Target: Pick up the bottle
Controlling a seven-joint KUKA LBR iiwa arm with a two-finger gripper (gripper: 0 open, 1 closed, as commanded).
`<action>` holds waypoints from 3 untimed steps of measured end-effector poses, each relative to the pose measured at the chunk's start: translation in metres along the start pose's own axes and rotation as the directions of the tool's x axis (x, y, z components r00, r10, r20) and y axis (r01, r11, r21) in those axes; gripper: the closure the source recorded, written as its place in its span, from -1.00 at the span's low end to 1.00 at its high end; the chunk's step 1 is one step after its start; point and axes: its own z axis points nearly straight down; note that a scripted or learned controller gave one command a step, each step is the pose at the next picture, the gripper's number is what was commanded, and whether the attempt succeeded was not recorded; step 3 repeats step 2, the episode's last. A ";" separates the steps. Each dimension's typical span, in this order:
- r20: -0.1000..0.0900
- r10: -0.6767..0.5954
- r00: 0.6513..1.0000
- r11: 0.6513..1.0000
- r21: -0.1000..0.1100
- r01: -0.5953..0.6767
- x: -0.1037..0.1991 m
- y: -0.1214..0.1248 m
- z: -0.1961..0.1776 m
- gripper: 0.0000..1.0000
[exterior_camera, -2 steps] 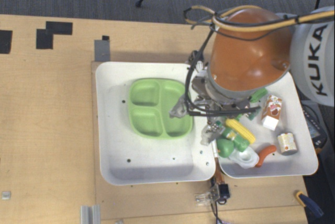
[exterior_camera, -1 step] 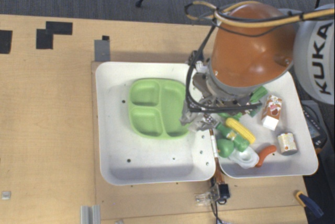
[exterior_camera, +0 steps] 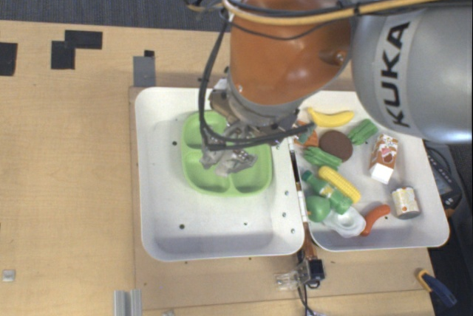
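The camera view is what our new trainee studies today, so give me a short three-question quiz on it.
1. True or false: the green tray sits in the left bin.
2. Which bin holds the banana: A left, B right?
3. Fill in: the gripper hangs over the green ____.

Key: 1 true. 2 B, the right bin, alongside the green bottle. 3 tray.

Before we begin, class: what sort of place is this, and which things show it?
Probably a robotics lab test bench: a grey KUKA-branded arm with an orange band, two shallow white plastic bins side by side, and small plastic toy foods such as a yellow banana.
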 end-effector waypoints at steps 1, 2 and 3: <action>0.003 -0.132 0.991 0.991 0.002 0.132 -0.006 0.035 -0.101 1.00; -0.002 -0.087 0.996 0.996 0.002 0.087 0.057 -0.017 -0.069 1.00; -0.002 -0.087 0.996 0.996 0.002 0.087 0.057 -0.017 -0.069 1.00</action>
